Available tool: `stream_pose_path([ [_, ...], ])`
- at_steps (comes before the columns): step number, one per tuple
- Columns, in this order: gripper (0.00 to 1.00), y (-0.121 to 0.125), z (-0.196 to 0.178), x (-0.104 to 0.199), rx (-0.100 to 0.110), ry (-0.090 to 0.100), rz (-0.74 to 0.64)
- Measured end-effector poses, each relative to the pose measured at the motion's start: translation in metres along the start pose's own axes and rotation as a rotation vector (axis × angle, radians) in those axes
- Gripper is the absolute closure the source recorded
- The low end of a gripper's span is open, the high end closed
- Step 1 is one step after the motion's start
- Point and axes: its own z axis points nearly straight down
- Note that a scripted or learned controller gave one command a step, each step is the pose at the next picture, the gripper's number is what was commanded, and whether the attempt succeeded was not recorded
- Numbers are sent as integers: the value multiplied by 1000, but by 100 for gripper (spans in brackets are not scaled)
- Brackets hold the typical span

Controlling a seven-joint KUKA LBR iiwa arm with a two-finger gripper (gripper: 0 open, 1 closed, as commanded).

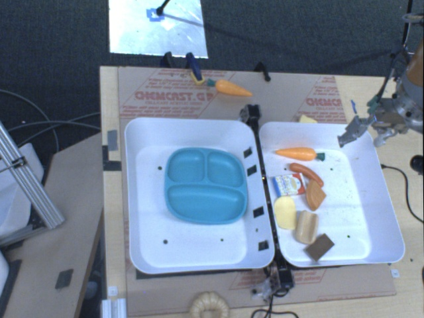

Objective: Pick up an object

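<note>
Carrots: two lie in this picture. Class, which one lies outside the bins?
The carrot on the brown board behind the left bin, beside a blue clamp. The other carrot lies inside the right bin.

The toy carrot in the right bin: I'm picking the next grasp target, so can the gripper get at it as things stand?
Probably yes. The toy carrot lies flat near the back of the right bin, apart from the hot dog just below it, with nothing on top. The gripper hangs over the same bin's far right corner.

Dark carpet (53, 38) around wooden bench (291, 88)
</note>
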Motion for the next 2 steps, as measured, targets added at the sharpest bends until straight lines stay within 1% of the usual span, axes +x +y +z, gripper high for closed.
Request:
stream_pose_path([
  [1, 0, 2, -7, 1, -12, -2, -3],
  [2, 0, -3, 53, -1, -8, -1, -1],
])
